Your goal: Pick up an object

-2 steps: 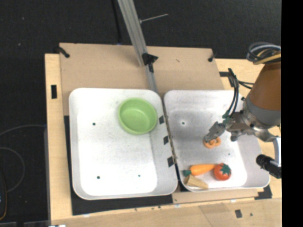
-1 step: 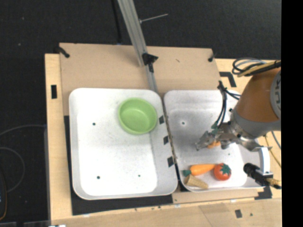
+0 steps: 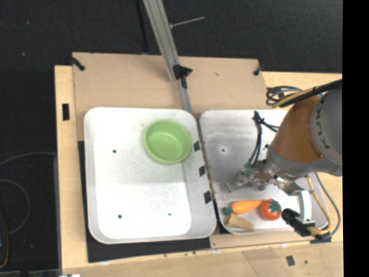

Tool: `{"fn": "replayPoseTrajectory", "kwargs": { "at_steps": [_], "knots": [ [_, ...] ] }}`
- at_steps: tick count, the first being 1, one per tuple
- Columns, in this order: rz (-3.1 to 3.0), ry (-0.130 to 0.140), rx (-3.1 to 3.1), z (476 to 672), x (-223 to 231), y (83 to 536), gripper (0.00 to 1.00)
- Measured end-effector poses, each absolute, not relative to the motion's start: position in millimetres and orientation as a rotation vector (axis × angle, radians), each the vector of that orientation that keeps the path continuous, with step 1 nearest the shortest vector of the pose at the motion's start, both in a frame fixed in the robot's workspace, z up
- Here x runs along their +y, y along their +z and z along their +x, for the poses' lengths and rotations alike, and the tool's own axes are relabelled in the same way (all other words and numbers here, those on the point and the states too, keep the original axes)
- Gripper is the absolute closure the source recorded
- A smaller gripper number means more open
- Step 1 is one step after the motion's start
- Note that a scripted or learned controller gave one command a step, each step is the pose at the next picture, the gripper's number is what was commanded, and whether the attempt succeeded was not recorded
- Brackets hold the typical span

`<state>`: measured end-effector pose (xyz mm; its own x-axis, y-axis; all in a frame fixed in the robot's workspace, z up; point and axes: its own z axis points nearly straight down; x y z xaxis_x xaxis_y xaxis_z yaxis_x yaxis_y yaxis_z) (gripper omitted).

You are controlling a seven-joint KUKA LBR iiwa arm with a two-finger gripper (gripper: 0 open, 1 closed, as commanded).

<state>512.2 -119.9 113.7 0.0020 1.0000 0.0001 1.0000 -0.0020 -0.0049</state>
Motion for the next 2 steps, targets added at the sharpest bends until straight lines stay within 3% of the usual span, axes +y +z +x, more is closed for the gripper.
{"fn": "replayPoseTrajectory", "kwargs": {
  "at_steps": [1,2],
  "knots": [
    [-2.231,-0.004,-2.214,514.5,-121,127,1.0],
    [-2.221,-0.001,-2.225,511.6,-122,187,1.0]
  ]
}}
